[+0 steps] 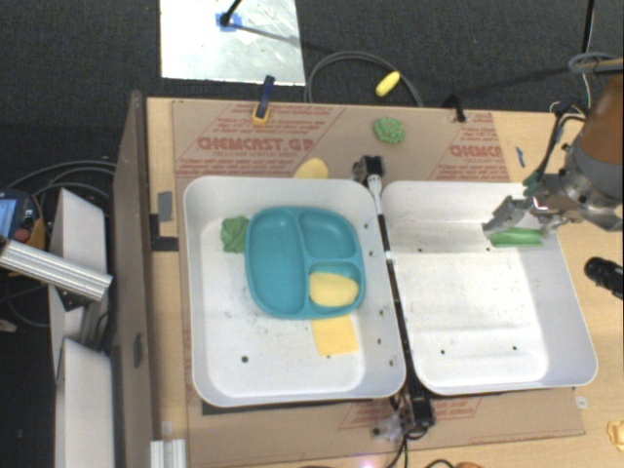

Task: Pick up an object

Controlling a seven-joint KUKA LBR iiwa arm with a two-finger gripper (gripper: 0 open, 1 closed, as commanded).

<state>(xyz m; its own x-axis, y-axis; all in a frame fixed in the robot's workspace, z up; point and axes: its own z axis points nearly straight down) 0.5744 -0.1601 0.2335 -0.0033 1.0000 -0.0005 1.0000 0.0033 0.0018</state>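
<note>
We see the gripper [514, 220] at the right bin's [468, 359] far right rim, fingers clamped on a green object [517, 237]; bare floor spreads below. The left bin [210, 291] holds a teal divided plate [292, 261] carrying a yellow piece [332, 289].

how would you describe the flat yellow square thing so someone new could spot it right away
Start at the left shallow white bin, which holds a teal plastic divided plate. Just below that plate's lower edge lies the flat yellow square slice on the bin floor. Unlike the rounded yellow lump in the plate's compartment, it is flat, straight-edged and off the plate.
</note>
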